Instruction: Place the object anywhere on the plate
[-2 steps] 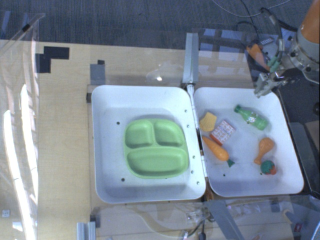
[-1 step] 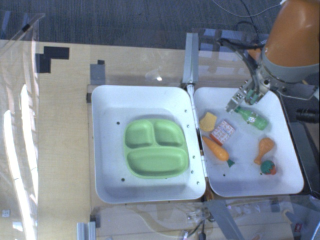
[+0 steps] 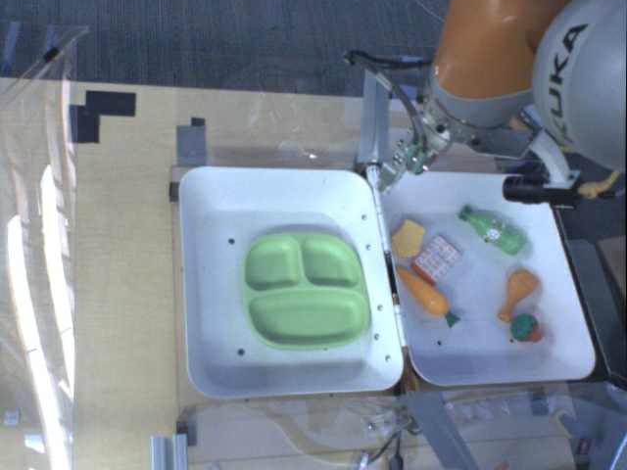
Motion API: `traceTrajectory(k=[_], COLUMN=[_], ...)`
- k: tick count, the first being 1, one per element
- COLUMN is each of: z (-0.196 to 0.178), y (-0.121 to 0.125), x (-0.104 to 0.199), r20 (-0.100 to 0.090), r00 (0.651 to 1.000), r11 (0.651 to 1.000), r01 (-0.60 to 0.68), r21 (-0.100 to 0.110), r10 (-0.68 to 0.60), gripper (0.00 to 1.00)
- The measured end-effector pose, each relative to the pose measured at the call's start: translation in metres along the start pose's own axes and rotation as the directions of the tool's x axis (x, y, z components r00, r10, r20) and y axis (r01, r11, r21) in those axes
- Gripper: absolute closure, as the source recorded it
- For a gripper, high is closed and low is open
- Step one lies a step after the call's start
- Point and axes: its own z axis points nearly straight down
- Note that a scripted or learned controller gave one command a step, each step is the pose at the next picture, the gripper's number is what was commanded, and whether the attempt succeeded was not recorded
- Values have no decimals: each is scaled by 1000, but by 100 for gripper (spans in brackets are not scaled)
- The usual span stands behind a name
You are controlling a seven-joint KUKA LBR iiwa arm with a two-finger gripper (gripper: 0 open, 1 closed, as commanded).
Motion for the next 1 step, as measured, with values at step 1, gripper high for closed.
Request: traceTrajectory(k=[1], z=[5], y=[17], x=[9], r20=[4], r00=[846], r11=[846], r01=[533], r21=[-2], r10=[-533], gripper=[100])
